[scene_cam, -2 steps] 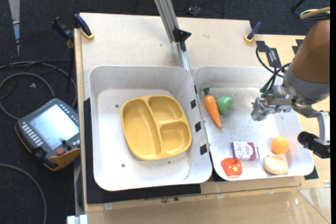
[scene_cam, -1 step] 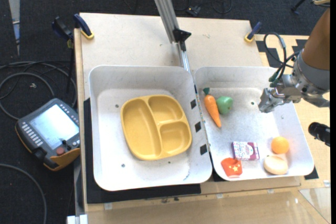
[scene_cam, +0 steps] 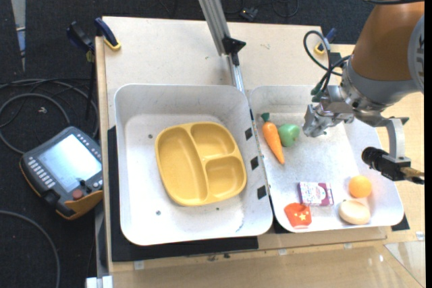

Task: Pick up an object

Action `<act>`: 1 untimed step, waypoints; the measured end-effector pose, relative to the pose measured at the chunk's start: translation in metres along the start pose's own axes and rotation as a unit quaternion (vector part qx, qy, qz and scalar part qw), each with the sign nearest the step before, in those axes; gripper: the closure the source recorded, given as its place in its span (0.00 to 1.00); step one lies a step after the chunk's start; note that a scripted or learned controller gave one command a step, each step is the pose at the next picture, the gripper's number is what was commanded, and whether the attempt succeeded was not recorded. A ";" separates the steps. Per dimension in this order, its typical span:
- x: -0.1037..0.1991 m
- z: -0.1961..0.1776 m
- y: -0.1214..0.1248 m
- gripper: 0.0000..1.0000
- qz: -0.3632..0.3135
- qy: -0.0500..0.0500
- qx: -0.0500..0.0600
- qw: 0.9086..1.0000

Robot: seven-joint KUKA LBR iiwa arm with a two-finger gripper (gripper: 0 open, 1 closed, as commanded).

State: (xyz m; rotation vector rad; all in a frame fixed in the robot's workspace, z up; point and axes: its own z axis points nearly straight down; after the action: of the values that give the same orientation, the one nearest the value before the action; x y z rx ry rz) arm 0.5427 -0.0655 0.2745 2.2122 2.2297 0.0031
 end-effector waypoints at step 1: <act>0.050 0.000 0.024 1.00 0.000 0.000 0.000 1.000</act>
State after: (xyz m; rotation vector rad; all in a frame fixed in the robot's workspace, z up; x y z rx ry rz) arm 0.5663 -0.0153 0.2742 2.2121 2.2285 0.0035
